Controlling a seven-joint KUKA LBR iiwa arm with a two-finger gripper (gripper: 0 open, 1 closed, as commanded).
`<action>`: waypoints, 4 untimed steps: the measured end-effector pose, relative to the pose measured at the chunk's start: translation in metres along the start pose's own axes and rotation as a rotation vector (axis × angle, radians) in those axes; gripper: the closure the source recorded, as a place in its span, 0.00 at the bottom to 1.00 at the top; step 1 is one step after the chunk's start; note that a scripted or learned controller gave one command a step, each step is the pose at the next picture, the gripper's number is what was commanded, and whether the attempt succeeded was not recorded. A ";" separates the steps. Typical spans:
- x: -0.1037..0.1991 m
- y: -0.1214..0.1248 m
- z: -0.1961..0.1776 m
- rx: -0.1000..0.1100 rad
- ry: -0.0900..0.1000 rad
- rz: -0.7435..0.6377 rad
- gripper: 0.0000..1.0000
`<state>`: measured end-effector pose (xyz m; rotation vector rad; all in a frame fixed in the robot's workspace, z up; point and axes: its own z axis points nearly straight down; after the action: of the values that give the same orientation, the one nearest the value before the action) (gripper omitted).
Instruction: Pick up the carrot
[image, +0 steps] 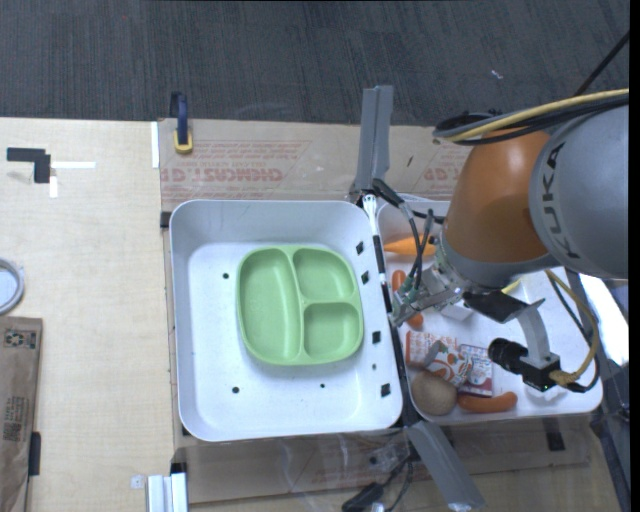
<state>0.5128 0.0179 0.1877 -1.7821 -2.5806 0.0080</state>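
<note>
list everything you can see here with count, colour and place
bins: 2, white, side by side on the bench; the right one is largely covered by the arm
plate: 1, green, three compartments, middle of the left bin
carrot: 1, orange, far side of the right bin, partly behind the arm
packet: 1, red and white, near side of the right bin
potato: 1, brown, roundish, near corner of the right bin
sausage: 1, red-orange, beside the potato
clamp: 1, blue and yellow, far edge of the bench
tape roll: 1, grey, left edge
arm: 1, grey and orange, over the right bin
gripper: 1, dark, low in the right bin near its left wall
</note>
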 end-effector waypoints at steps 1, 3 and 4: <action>0.019 -0.029 -0.036 -0.001 0.000 -0.225 1.00; 0.037 -0.023 0.001 0.002 0.000 -0.335 1.00; -0.026 -0.045 -0.049 -0.005 -0.003 -0.626 1.00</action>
<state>0.4802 -0.0224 0.2368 -0.9022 -3.0075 0.0012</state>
